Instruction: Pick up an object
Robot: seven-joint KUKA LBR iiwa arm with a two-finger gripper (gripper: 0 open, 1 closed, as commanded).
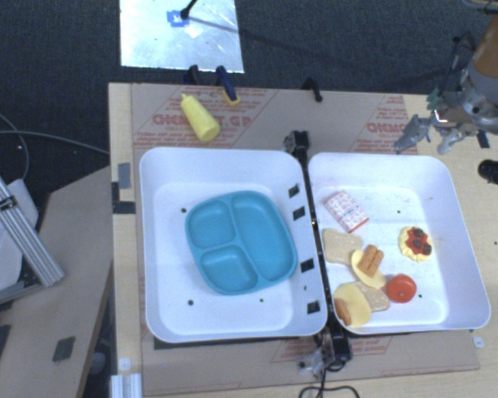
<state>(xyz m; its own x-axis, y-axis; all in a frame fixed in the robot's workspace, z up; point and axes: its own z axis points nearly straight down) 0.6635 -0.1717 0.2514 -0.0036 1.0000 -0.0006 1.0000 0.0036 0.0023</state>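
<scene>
Nearest, at the lower edge of the right bin [461, 214], toy food lies in a loose cluster: a yellow cheese-like wedge [352, 303] at the bottom, a red tomato [401, 288] just right of it, a hot dog in a bun [368, 264] above, and a slice of bread [339, 245] touching the hot dog's left side. These look like light, stiff plastic, probably smooth and apt to slip; the tomato, being round, would likely roll out of a pinch unless taken across its middle. A little farther up, a small pizza piece [416, 243] sits apart at right, and a red-and-white patterned packet [346, 211] lies alone toward the bin's middle, flat and well clear of its neighbours, so it seems the easiest grasp, across its short sides. In the left bin [162, 222] rests a blue divided tray [239, 240]. Farthest, at the upper right of the frame, the gripper [432, 133] hangs beyond the right bin's far rim, wrist upright, fingers spread apart and pointing down-left, holding nothing. A yellow bottle [199, 117] lies beyond the left bin.
</scene>
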